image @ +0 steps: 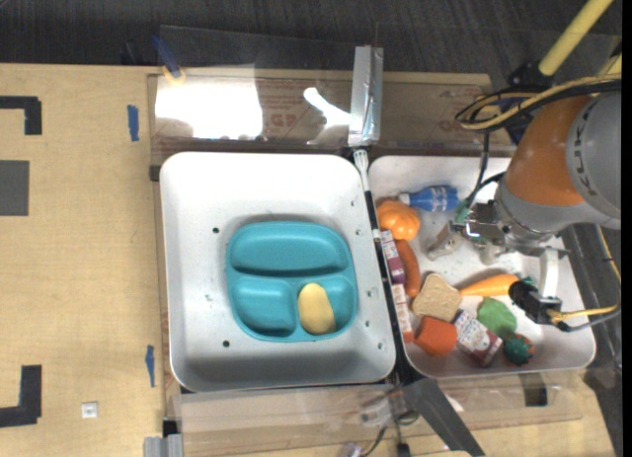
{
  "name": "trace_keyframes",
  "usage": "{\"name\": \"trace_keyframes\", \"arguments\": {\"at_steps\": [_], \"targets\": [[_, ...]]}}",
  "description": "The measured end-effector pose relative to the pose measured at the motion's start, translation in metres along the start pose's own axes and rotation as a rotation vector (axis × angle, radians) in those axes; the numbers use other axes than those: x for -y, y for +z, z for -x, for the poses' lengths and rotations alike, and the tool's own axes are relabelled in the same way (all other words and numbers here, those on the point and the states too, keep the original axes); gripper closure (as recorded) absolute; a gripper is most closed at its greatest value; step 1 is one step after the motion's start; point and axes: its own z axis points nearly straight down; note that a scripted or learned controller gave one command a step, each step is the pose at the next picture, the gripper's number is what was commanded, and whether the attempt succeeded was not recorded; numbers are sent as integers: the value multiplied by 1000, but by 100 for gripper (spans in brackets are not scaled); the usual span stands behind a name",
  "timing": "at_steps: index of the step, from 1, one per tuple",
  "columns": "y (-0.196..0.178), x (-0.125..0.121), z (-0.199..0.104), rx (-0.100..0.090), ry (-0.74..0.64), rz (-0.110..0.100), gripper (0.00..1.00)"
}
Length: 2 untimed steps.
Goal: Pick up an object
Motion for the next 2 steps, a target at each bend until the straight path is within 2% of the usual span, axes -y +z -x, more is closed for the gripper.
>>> {"name": "trace_keyframes", "arguments": {"at_steps": [1, 2], "targets": [[0, 73, 72, 1, 55, -2, 0], [-11, 71, 72, 2, 56, 5, 100]]}}
